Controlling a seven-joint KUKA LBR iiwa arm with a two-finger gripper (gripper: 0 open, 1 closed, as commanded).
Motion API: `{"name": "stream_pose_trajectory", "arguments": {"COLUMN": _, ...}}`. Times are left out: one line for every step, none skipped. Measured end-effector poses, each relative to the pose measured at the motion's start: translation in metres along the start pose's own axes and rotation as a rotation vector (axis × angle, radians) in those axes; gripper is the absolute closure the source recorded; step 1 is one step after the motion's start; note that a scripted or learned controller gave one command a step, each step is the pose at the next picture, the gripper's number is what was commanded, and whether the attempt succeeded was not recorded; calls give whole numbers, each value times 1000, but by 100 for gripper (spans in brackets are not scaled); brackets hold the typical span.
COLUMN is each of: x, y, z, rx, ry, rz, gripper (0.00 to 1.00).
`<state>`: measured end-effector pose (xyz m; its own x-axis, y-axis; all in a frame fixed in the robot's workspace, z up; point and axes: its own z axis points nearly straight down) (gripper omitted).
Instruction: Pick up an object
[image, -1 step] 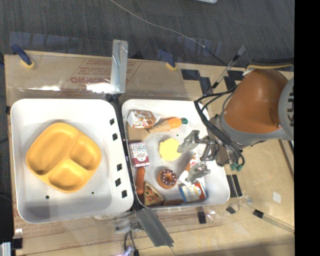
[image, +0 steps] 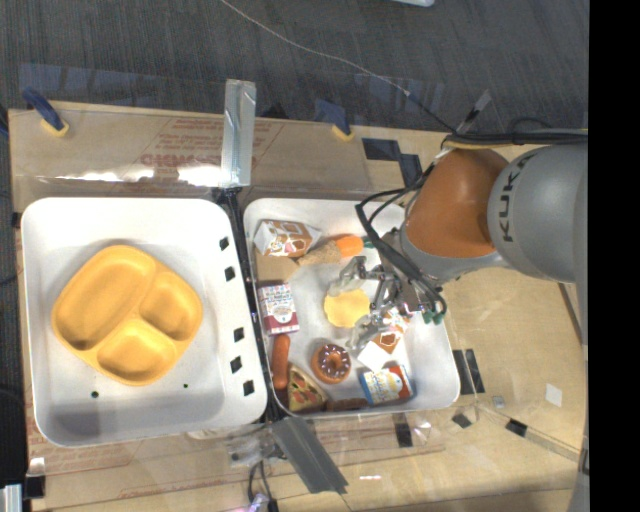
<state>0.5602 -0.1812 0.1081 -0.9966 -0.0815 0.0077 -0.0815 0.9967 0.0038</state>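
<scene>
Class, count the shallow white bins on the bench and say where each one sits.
2. The left bin holds a yellow divided tray; the right bin beside it holds small food items, with the gripper over it.

My grey arm (image: 530, 210) runs off the right edge; my pincer (image: 372, 300) partly hides a small white-and-red carton (image: 384, 345).

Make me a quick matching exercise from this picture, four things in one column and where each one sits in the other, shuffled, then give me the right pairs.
Things:
1. yellow divided tray
2. chocolate donut
3. hot dog
4. tool

Places:
A. along the right bin's left wall
B. left bin
C. over the middle of the right bin, beside a flat yellow piece
D. lower middle of the right bin

Pairs: 1-B, 2-D, 3-A, 4-C
</scene>
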Motion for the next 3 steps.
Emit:
{"name": "stream_pose_trajectory", "arguments": {"x": 12, "y": 1, "z": 15, "rx": 5, "ry": -10, "rz": -13, "gripper": 0}}
{"name": "stream_pose_trajectory", "arguments": {"x": 10, "y": 3, "z": 4, "rx": 5, "ry": -12, "rz": -22, "gripper": 100}}
{"name": "stream_pose_trajectory", "arguments": {"x": 10, "y": 4, "z": 4, "rx": 5, "ry": -12, "rz": -22, "gripper": 0}}
